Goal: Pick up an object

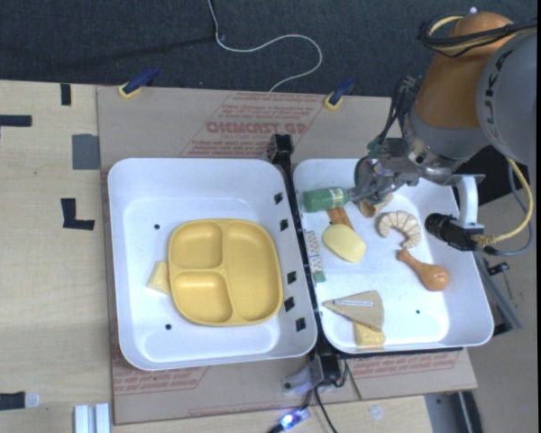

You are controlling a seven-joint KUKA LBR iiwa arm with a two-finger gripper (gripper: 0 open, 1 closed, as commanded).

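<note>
From my remote station, I see the grey arm (473,70) reaching in from the upper right of the frame, its gripper (376,180) low over the upper-left corner of the right bin (460,327). From this slanted overhead angle the wrist hides the tips, so I cannot tell how the pincer stands, and nothing can be seen held by it.

The likeliest target, I judge, is the green bottle (324,198), lying on its side against the bin's left wall, just left of the gripper. A small brown piece (341,216) lies just below it. The other candidates are scattered across the same bin — a pale yellow lump (344,243) near centre left, a curled shrimp-like toy (400,226) to its right, a brown drumstick (424,270) toward the right wall, and a tan sandwich wedge (360,309) with a yellow block (370,336) at the lower edge.

The left bin (135,188) holds a yellow divided plate (225,271) at its centre, with a pale yellow slice (157,278) tucked under its left rim.

The bottle's place hard against the wall leaves little room on that side — a grasp there could slip or nudge it along.
</note>
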